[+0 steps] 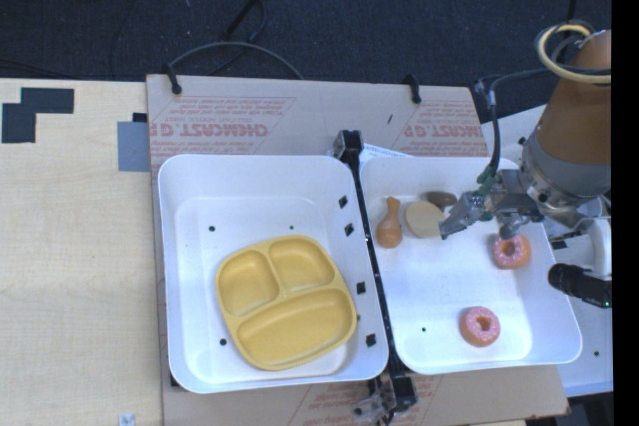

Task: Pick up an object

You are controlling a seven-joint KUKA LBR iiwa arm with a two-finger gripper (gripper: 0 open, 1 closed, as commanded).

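My gripper (pixel 481 225) hangs over the right bin (pixel 544 354), near its upper middle, with its fingers spread open and nothing between them. One finger (pixel 454 219) points at a beige flat piece (pixel 424 217). The other finger is just above a pink donut (pixel 511 252). A tan gourd-shaped item (pixel 389 223) lies to the left of the beige piece, and a brown lump (pixel 439 200) sits behind it. A second pink donut (pixel 480 325) rests near the bin's front.
The left bin (pixel 190 214) holds a yellow divided plate (pixel 287 300). A black divider (pixel 361 244) runs between the bins. The arm's orange band (pixel 581 110) and grey wrist stand over the right bin's right edge. Cables loop behind the bins.
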